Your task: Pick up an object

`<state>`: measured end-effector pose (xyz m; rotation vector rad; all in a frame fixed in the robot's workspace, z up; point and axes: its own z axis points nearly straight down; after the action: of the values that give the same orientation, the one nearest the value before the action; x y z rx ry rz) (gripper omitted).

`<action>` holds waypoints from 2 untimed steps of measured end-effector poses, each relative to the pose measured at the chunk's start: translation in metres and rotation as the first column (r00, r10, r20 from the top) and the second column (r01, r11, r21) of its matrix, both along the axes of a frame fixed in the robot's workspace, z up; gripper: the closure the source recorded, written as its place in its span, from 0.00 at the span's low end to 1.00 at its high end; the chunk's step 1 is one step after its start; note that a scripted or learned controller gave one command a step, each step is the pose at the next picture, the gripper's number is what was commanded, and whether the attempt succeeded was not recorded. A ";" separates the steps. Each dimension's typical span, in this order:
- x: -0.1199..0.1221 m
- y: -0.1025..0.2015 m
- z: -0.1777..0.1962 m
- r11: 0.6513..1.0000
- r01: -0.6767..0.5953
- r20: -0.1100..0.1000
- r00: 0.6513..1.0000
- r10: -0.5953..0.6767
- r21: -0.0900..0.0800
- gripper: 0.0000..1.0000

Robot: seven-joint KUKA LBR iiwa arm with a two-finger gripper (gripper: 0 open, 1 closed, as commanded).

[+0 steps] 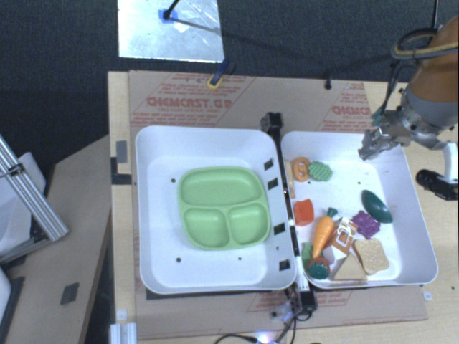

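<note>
The right bin [401,162] holds several toy foods: a pretzel [300,168], a green bumpy piece [320,170], an orange-red block [304,212], a carrot [323,235], a dark green oval [376,206], a purple bunch [366,224] and bread slices [369,255]. My gripper [373,146] hangs over the bin's far right corner, above bare floor and apart from all the toys. Nothing is seen between its fingers.
The left bin [154,192] bears a green divided tray [221,207]. A black divider [281,192] separates the bins. A shiny metal sheet [171,20] lies beyond the bench. A metal rail [29,192] stands at the left.
</note>
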<state>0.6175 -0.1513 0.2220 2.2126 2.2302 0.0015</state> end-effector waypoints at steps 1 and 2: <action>-0.004 0.064 0.001 1.000 -0.002 0.000 1.000 0.002 0.001 1.00; -0.011 0.120 0.011 1.000 -0.003 0.000 1.000 0.003 0.002 1.00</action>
<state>0.6061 -0.0312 0.2326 2.2106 2.2338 0.0040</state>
